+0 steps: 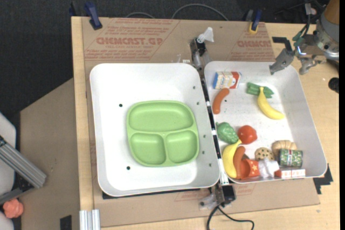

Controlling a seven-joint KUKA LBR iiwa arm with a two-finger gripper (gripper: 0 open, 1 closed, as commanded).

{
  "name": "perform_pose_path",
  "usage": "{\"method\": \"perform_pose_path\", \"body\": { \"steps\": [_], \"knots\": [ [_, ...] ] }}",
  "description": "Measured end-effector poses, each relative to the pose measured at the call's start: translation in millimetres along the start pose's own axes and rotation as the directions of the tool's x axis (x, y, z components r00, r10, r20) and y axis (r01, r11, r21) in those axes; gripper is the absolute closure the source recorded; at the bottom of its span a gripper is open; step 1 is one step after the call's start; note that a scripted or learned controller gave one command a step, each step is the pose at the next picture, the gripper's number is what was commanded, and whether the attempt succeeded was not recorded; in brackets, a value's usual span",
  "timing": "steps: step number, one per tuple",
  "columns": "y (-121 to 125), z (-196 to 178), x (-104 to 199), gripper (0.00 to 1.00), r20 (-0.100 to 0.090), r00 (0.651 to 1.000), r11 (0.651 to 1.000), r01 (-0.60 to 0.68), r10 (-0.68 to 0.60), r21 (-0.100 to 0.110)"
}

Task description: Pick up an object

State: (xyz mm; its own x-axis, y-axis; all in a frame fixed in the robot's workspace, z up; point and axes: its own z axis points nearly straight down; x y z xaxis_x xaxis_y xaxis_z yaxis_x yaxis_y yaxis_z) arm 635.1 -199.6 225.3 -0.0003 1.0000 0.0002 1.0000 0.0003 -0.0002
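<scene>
My gripper hangs open over the far right corner of the right bin, and nothing sits between its fingers. Toy foods lie in that bin. A small milk carton and an orange sausage are at the far left. A yellow banana with a green end lies just below and left of the gripper. Nearer the front are a green vegetable, a red tomato, a second banana, a cookie, a bread roll and a green can.
The left bin holds a green divided plate. A metal clip post stands at the far end of the seam between the bins. Blue clamps hold the cardboard base at its far edge.
</scene>
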Motion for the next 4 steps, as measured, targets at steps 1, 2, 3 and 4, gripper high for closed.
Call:
{"method": "perform_pose_path", "body": {
  "steps": [1,2,3,4],
  "knots": [
    [-57.9,88.7,-1.5,0.00,-0.004,1.000,1.000,-0.003,0.003,0.012],
    [23.7,135.0,48.2,0.00,0.009,1.000,1.000,0.009,-0.009,-0.009],
    [-1.2,136.0,-25.6,0.00,-0.004,1.000,1.000,-0.002,0.002,-0.009],
    [-0.7,127.7,-21.6,1.00,-0.001,1.000,1.000,0.003,-0.003,-0.007]
  ]
}}
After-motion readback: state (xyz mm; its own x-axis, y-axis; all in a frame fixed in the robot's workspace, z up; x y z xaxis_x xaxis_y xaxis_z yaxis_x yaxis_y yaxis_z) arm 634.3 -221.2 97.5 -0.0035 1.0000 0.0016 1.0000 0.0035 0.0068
